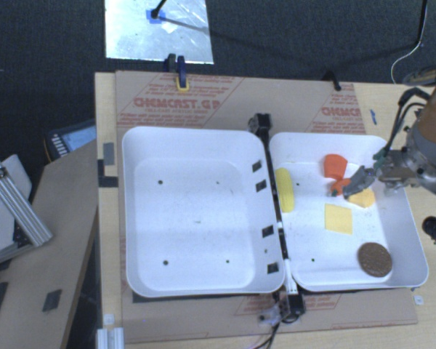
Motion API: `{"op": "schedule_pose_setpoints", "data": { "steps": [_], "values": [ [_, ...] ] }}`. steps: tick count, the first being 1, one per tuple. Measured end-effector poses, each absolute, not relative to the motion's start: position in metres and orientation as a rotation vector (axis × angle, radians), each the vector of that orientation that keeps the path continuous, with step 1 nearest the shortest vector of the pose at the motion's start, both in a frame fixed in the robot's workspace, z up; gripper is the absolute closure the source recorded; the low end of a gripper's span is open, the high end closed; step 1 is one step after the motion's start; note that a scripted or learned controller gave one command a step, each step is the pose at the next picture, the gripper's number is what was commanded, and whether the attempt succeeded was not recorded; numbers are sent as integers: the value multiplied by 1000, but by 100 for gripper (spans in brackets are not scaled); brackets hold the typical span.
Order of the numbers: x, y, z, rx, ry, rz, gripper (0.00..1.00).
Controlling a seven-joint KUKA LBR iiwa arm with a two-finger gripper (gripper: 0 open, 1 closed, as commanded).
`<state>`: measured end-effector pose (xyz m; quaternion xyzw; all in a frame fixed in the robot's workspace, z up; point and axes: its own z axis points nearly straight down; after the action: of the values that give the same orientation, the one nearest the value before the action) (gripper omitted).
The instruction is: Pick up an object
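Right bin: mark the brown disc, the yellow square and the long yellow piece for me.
brown disc [375, 259], camera view, centre of its top face.
yellow square [339, 219], camera view, middle of its flat face.
long yellow piece [285, 189], camera view, midway along its length.

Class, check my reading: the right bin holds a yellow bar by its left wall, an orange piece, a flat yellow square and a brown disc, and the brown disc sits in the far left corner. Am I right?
Not quite. The camera view shows the brown disc in the near right corner of the right bin. The rest stands: yellow bar by the left wall, orange piece, flat yellow square.
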<state>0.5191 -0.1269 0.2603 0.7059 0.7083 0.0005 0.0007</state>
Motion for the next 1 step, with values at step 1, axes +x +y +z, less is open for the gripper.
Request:
{"op": "schedule_pose_setpoints", "data": {
  "steps": [1],
  "values": [
    [574,-145,327,2206,2220,9,0]
  ]
}}
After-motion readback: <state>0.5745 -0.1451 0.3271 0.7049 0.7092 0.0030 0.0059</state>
